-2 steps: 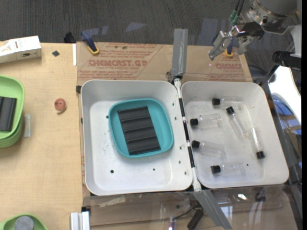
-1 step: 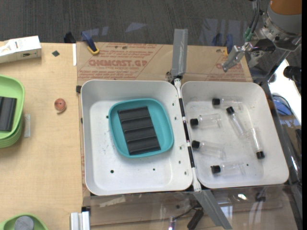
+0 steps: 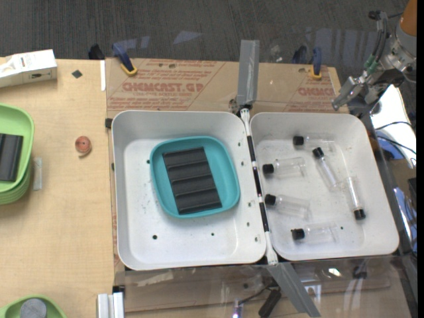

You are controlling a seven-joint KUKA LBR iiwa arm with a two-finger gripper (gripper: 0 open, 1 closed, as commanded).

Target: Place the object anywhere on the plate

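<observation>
Nearest, 6 clear vials [image 3: 317, 232] lie untouched in the right bin [image 3: 377, 240], teal plate [image 3: 159, 177] unloaded at centre left, hand [image 3: 354, 91] parked upper right, grip state I cannot tell.

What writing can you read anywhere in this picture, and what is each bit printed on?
"CHEMCAST GP" in red, partly readable, on the brown masking sheet behind the left bin.
The same red print repeats on the brown sheet behind the right bin; it is cut off, with only "CHEMCAS" showing.
Dark marks on the white box at top left: too small to read.
Smaller red lines on both sheets: too blurred to read.
</observation>
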